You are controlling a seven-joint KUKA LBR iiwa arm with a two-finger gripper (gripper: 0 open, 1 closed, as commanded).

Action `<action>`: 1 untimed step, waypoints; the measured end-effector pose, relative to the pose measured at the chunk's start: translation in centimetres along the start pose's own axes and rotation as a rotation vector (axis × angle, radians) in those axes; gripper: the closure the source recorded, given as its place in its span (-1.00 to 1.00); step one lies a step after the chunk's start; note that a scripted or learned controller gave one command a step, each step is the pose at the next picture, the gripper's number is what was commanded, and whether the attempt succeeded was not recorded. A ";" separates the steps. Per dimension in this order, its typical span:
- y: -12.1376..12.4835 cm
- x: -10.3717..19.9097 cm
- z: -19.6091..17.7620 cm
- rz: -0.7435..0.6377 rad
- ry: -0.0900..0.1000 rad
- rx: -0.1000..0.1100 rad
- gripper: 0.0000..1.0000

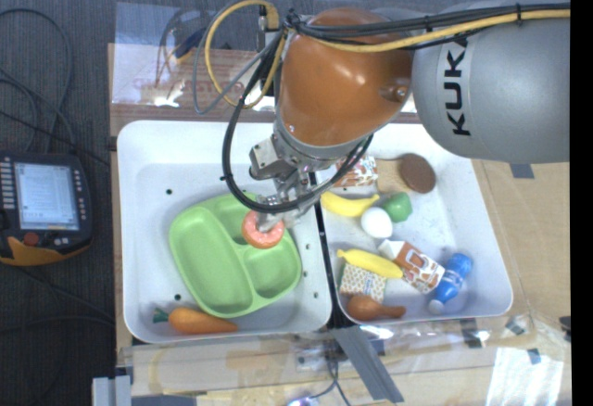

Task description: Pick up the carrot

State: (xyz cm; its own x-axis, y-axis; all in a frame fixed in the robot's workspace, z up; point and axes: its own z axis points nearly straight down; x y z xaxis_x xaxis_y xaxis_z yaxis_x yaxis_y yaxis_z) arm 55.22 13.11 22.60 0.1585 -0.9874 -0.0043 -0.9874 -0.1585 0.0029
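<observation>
A grey carpet lies around my bench (139, 80), which carries two white bins side by side. Nearest, the carrot (196, 322) lies untouched along the near wall of the left bin (139, 209), just beside the green tray (222, 265). So the pick is not yet begun, I judge. Farther in, my gripper (278, 200) hangs over the tray's far right corner, just above a pink ring (263, 230). Whether my jaws stand wide or narrow I cannot tell. The right bin (491, 256) holds assorted toy food.
</observation>
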 end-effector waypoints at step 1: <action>-3.9 -3.9 3.6 -0.083 -0.001 0.000 1.00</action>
